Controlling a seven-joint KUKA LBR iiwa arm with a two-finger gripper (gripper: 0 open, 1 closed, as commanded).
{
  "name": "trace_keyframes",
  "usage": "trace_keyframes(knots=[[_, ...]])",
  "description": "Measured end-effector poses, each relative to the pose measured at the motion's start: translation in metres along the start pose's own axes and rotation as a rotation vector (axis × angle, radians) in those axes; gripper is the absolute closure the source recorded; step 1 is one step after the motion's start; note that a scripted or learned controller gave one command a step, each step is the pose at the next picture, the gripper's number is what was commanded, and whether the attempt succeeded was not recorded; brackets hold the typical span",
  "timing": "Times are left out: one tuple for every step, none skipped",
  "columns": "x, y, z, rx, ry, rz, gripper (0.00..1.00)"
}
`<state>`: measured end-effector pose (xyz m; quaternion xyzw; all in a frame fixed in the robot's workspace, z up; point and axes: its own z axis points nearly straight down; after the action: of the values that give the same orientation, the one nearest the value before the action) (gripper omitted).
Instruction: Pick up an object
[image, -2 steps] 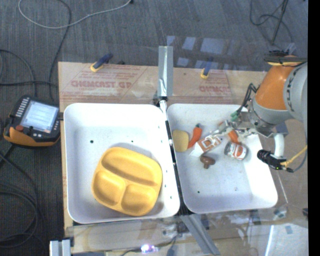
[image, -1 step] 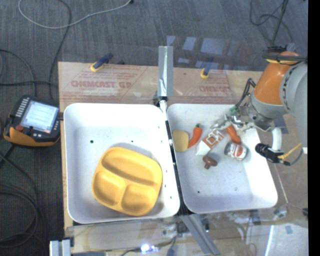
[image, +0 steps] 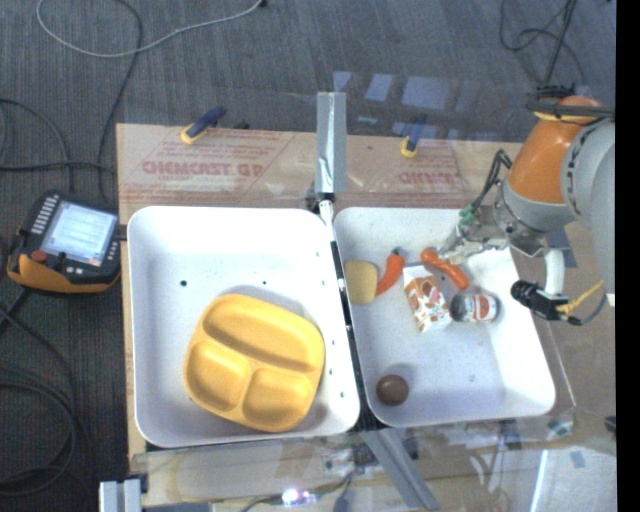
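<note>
Objects: small items lie in the right bin (image: 520, 385), most toward its far half.
Items: yellow wedge (image: 361, 280) by the divider, orange carrot-like piece (image: 390, 273) just beside it, printed packet (image: 425, 302), small can (image: 474, 307) on its side, brown ball (image: 392, 389) near the front edge.
Gripper (image: 462, 243): low over the far right part of that bin, next to a second orange piece (image: 443, 266).
Jaws: can't tell how far open, nothing visibly held.
Left bin (image: 150, 300): yellow divided tray (image: 256, 361).
Off bench: pendant (image: 68, 244) on the floor at left.
</note>
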<state>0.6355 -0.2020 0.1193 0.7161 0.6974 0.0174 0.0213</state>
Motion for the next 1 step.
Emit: trace_keyframes(knots=[[0.0,-0.0001,0.0001,0.0,0.0,0.0,0.0]])
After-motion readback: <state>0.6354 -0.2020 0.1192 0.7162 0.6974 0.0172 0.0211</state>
